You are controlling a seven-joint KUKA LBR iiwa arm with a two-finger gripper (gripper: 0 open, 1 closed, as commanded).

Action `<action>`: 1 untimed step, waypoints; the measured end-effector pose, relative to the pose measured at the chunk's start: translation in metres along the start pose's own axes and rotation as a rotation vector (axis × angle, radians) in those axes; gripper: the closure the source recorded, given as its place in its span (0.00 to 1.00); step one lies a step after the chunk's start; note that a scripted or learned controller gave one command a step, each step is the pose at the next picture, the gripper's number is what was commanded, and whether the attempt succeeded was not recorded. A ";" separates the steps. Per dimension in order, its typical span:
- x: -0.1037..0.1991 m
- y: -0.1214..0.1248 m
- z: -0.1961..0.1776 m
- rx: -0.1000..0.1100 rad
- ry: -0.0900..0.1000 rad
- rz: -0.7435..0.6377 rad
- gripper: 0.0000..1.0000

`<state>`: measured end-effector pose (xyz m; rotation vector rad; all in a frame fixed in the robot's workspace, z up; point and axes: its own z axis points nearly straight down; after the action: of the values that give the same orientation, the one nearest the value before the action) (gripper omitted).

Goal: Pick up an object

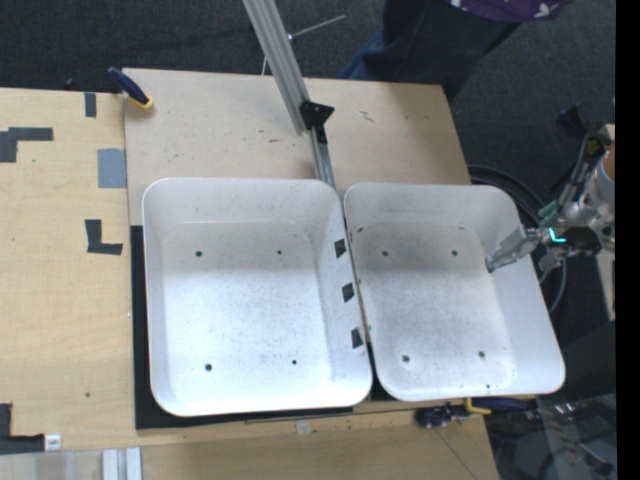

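In the camera view, the grey arm's two-finger hand (515, 248) sat at the right of the frame, over the right rim of the right-hand shallow white plastic bin (440, 368). One grey finger jutted left over the bin's wall, with a small green light just behind it; whether the fingers stood apart or together could not be told from this slant.

The risk from here, as I judge it, was a grasp that closed on nothing. No loose object lay in either bin, so a descent would bring the fingers onto bare plastic, and being so near the rim they could knock the wall and shift the bin on the pale wooden desk (60, 298). The cables bunched at the far right edge could also snag if the wrist turned.

As for the containers: the left-hand shallow white plastic bin (240, 368) showed only grey scuffing and a few small dark dots on its floor, probably holes or fixings, though they were too small to be sure. The right bin looked the same. The task's thing to be picked up therefore had no place I could give: nothing graspable was seen in either bin.
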<state>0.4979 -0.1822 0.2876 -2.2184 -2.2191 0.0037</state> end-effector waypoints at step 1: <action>0.000 0.001 -0.002 -0.003 -0.001 -0.002 0.00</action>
<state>0.4985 -0.1822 0.2892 -2.2187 -2.2232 0.0010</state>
